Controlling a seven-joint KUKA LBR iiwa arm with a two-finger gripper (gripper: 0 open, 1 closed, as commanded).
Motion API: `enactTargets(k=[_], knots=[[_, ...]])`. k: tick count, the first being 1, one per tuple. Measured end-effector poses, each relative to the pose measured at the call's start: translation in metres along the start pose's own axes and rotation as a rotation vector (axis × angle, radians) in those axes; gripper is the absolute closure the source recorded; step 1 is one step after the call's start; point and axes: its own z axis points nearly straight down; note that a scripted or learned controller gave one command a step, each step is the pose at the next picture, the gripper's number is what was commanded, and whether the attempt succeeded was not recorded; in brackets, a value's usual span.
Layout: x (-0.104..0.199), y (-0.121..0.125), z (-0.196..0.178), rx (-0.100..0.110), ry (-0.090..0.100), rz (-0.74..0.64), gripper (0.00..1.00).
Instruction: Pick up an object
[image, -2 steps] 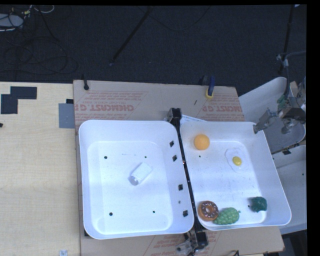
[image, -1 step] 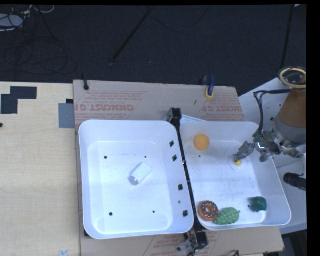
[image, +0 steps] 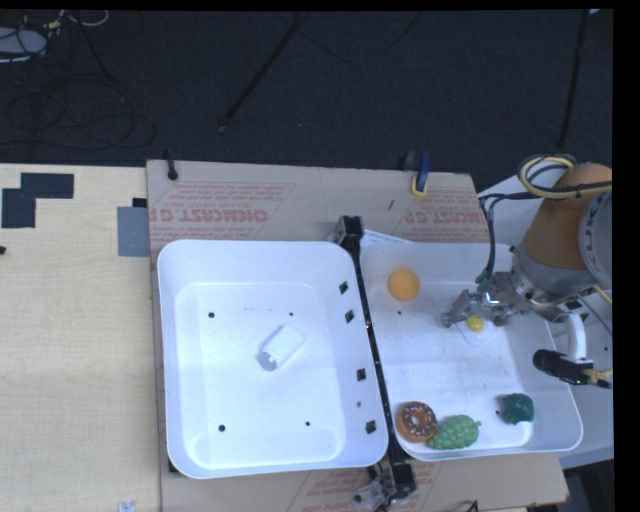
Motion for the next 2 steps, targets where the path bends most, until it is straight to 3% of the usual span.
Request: enactTargets(k=[1, 2], knots=[[-0.003, 0.042, -0.094, -0.013, -0.004, 0.002, 0.0], [-0.001, 0.038, 0.001, 0.003, 0.0, 0.002, 0.0]])
